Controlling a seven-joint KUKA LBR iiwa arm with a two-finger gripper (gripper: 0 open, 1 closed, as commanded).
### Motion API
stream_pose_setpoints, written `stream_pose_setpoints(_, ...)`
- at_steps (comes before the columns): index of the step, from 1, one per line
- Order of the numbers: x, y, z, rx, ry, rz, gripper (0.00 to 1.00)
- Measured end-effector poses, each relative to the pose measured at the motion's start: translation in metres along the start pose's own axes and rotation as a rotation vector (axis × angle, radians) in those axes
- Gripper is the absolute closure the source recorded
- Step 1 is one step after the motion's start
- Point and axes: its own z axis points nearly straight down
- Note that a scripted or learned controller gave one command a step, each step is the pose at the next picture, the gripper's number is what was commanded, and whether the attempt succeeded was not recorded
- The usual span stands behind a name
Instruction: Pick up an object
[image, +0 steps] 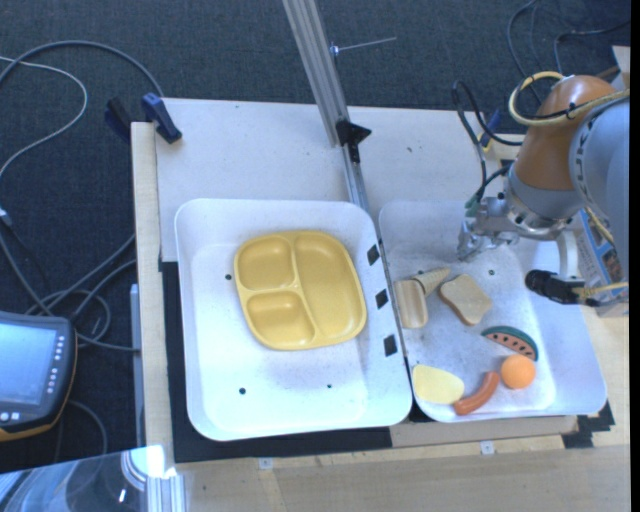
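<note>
The robot has not picked up anything yet. Its gripper (478, 238) hangs over the back part of the right bin (570, 345), with nothing between the jaws. The picture is too small to tell if the jaws are wide or narrow.

All the toy food lies in the right bin. A slice of bread (465, 299) sits near the middle, just in front of the gripper. A long tan piece (411, 303) lies beside it, close to the wall between the two bins. A watermelon slice (510, 341) is further to the front, and an orange ball (517, 372) sits just below it. A red sausage (477, 394) touches the ball. A yellow piece (438, 384) lies next to the sausage.

The left bin (205, 300) holds a yellow plate (299, 289) with three parts.

So the whole job is left to do. The arm must go down, close on one thing, and lift it. The bread looks like the nearest pick.
</note>
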Motion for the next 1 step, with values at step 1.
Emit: stream_pose_setpoints(1, 0.0095, 0.0072, -0.0531, -0.007, -0.002, -0.001, 1.0)
